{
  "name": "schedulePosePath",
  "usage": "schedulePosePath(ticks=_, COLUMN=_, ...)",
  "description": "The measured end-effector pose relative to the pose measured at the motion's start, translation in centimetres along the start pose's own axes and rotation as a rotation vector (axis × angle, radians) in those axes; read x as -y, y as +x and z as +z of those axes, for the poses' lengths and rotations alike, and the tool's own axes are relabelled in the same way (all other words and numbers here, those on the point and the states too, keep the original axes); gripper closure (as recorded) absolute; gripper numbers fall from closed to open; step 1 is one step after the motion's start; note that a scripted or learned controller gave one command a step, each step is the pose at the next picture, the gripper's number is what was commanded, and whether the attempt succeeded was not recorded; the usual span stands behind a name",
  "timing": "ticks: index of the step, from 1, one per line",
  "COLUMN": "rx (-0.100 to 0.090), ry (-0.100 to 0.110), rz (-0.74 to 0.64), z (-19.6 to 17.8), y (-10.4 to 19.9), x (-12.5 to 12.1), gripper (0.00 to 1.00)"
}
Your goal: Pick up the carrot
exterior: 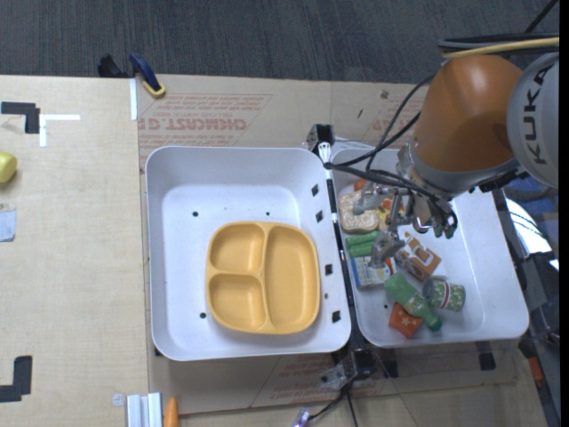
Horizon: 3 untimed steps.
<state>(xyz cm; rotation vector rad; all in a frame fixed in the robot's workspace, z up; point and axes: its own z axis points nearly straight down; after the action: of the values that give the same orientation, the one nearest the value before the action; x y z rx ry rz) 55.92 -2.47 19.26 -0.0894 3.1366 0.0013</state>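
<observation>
A small orange piece with a green end, which I take for the carrot, lies near the front of the right bin among other toy foods. My gripper hangs low over the bin's left middle, above a pile of packets and roughly a hand's width behind and to the left of the carrot. The carrot lies apart from it. The arm's orange band and cables cover the back of the bin.
The left bin holds a yellow three-compartment plate. Around the gripper lie a bread slice, a green piece, an orange-white carton, a green can and a green bottle.
</observation>
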Motion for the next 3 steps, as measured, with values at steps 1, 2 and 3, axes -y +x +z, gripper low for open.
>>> schedulePosePath(ticks=1, rx=0.001, ry=0.001, rz=-0.022, z=0.0, y=-2.0, x=5.3, gripper=0.0)
schedulePosePath(ticks=2, rx=0.0, ry=0.0, rz=0.115, z=0.0, y=0.3, x=-1.7, gripper=0.0)
schedulePosePath(ticks=3, rx=-0.001, ry=0.0, rz=0.116, z=0.1, y=2.4, x=-10.0, gripper=0.0)
